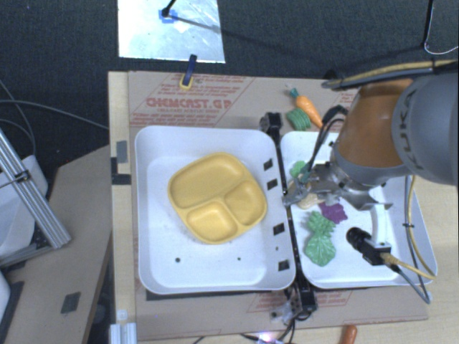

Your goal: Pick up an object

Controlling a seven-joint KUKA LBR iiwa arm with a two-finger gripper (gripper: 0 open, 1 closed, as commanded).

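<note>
the bench [215, 99] wears a brown cardboard sheet with red lettering, and on it sit the two white bins side by side. the arm [391, 131], grey with its orange band, comes in from the right and hangs low over the right bin [423, 253], covering much of that bin's far half. the left bin [154, 264] holds a yellow divided plate [216, 197] with three compartments, lying about in the middle, tilted a little in the view. in the right bin the gripper [305, 192] is down near the bin's left wall, close to a small pale thing [308, 201] and just beside a purple toy [333, 211]; whether it is open or closed i cannot tell from here. nearer than that lie two green leafy toys, one [320, 223] just beyond the other [320, 249]. a smaller green piece [297, 169] lies farther in, by the left wall. beyond the right bin, on the cardboard, an orange toy carrot [308, 106] rests touching a green piece [299, 119].
</note>
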